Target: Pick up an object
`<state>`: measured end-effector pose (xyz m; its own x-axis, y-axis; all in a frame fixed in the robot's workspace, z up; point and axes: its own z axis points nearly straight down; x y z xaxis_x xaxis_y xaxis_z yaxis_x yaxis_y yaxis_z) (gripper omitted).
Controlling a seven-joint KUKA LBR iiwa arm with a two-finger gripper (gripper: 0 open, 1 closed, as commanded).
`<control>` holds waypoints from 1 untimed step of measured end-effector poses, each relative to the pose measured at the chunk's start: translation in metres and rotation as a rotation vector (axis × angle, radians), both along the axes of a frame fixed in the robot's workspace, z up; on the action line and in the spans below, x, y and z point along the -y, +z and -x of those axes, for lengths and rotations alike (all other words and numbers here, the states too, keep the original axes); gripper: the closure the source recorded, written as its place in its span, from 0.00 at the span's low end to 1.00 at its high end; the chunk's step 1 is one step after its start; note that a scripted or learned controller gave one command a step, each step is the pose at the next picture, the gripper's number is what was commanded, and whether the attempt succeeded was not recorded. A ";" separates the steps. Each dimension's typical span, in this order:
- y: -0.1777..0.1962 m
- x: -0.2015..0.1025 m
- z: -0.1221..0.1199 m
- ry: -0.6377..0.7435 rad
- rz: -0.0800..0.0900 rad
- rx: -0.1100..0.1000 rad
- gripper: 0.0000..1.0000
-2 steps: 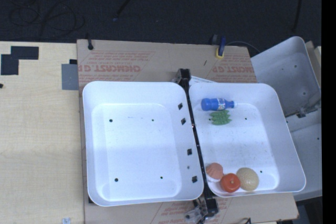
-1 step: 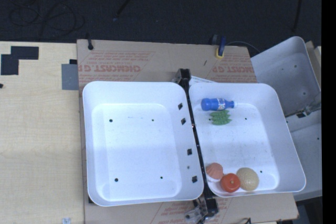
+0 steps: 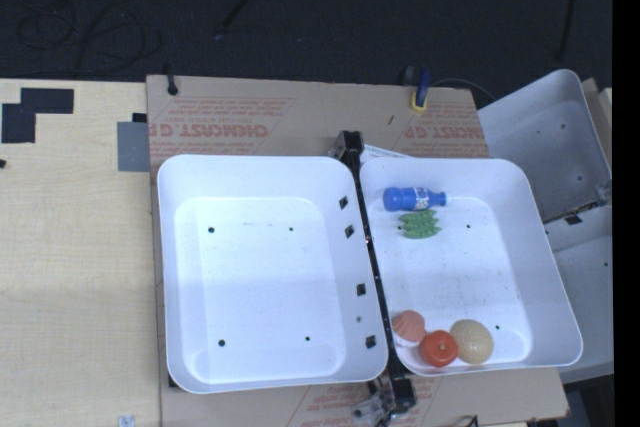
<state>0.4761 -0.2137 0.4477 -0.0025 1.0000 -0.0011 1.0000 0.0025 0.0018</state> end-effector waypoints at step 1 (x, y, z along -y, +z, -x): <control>0.008 0.000 -0.001 0.004 -0.001 -0.004 1.00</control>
